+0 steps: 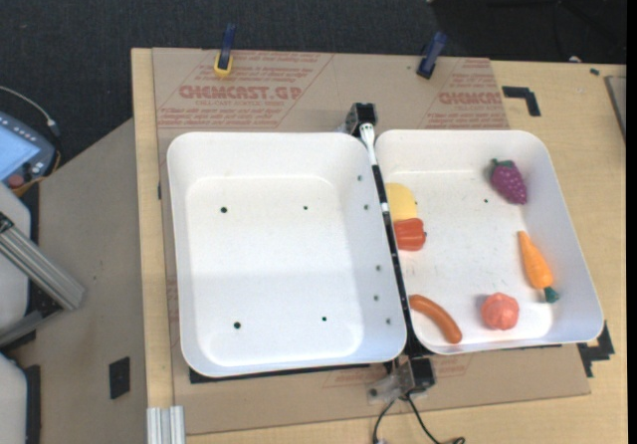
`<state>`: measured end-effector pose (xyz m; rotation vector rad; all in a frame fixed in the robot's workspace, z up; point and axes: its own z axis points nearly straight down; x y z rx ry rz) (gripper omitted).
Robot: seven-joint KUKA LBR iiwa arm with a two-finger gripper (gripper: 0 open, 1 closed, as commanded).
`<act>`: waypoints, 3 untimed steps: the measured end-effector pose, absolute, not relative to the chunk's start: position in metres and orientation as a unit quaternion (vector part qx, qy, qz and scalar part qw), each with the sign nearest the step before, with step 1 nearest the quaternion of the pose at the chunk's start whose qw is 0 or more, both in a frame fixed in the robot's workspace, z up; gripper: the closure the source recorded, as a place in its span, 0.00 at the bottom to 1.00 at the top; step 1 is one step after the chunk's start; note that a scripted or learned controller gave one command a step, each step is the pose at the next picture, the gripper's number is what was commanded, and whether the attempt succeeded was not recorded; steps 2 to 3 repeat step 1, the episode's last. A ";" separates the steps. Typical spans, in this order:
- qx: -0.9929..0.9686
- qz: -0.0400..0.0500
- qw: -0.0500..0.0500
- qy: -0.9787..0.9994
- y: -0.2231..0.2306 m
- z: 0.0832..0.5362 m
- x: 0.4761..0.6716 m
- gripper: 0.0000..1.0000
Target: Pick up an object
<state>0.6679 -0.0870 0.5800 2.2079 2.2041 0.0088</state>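
The arm's colours, shapes and markings cannot be told here.

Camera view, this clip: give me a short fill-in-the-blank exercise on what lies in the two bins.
1. All the toy foods lie in the ____ bin.
2. The grapes are coloured ____.
3. The carrot lies between the grapes and the ____.
4. The sausage lies near the bin's ____ edge.

Missing words: right; purple; tomato; front.

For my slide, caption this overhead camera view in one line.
Two white bins: the right bin holds toy grapes, carrot, tomato, sausage and a yellow-and-red piece.
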 end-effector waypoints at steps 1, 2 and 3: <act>0.709 -0.003 -0.002 0.706 -0.119 0.532 0.666 1.00; 0.709 -0.003 -0.002 0.706 -0.119 0.532 0.666 1.00; 0.709 -0.003 -0.002 0.706 -0.119 0.532 0.666 1.00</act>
